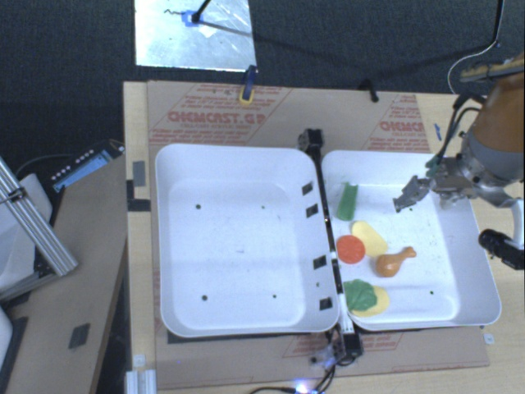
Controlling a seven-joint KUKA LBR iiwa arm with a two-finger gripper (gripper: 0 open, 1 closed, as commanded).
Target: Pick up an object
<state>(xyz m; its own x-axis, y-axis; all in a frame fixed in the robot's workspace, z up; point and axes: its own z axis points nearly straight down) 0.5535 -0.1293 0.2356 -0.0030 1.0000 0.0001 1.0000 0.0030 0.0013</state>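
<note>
White bins [238, 171], a green block [348, 201], red disc [351, 249], orange drumstick [394, 261].

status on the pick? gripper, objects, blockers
Gripper above right bin, nothing between fingers. Orange drumstick toy nearest below, lying free. Nothing in the way.

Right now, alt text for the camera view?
Gripper hangs over the right bin, above its toys: green block, red disc, yellow piece, orange drumstick, green-and-yellow piece. The left bin sits beside it.
</note>
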